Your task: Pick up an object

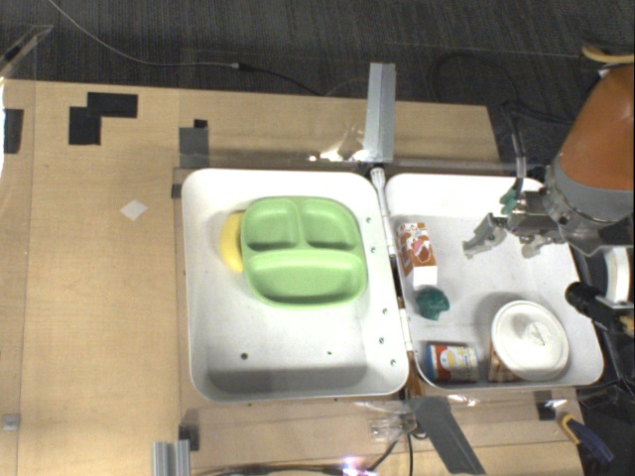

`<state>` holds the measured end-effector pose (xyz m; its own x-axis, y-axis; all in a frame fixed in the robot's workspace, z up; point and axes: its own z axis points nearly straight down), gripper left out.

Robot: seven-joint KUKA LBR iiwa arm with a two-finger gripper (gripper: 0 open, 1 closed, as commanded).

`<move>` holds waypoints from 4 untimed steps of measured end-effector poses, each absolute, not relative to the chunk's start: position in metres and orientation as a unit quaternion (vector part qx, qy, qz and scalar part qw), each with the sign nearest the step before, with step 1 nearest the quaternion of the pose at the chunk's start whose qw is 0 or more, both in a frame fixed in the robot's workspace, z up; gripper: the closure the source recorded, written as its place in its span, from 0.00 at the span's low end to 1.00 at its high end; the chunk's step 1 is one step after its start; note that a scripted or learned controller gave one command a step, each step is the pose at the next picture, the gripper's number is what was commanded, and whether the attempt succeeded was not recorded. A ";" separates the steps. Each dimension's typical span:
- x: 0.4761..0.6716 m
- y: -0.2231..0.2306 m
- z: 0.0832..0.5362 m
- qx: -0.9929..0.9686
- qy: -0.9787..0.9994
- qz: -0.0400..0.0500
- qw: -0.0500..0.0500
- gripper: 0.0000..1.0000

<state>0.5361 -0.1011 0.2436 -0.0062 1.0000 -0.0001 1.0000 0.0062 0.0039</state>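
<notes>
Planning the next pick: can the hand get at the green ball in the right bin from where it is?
Probably yes. The hand hovers over the right bin, and the green ball lies uncovered, though a carton sits close beside it.

The right bin (456, 188) has bare floor along its back — the carton (416, 245), green lump (432, 303), can (453, 361) and white lidded tub (530, 338) crowd the front. The green tray (302, 249) fills the left bin's (288, 365) back half.
</notes>
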 end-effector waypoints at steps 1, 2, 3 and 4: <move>0.594 -0.086 0.165 0.694 0.720 0.001 0.001 0.00; 0.568 -0.083 0.116 0.688 0.725 0.012 0.011 0.00; 0.627 -0.089 0.110 0.651 0.759 0.010 0.012 0.00; 0.564 -0.087 0.145 0.618 0.786 0.002 0.002 0.00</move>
